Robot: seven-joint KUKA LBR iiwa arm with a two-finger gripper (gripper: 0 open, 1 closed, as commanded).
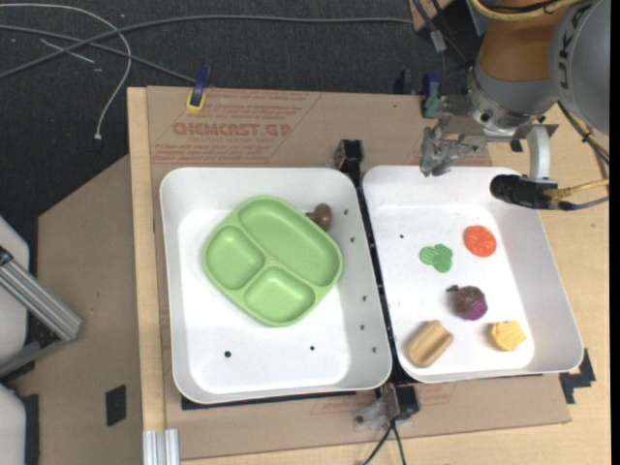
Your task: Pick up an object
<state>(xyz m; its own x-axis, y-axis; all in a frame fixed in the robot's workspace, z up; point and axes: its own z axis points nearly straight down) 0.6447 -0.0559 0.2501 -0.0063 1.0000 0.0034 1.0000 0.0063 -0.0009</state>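
Above the right bin's (557, 279) far rim, my arm (528, 37) reaching in, claw (438, 166) pointing down, fingers close together, nothing held.

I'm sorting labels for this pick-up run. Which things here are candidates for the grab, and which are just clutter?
Job: gripper; green toy, orange ball, purple fruit, tan block, yellow toy, brown item.

Lying about: green divided plate, blue clip, loose cables.
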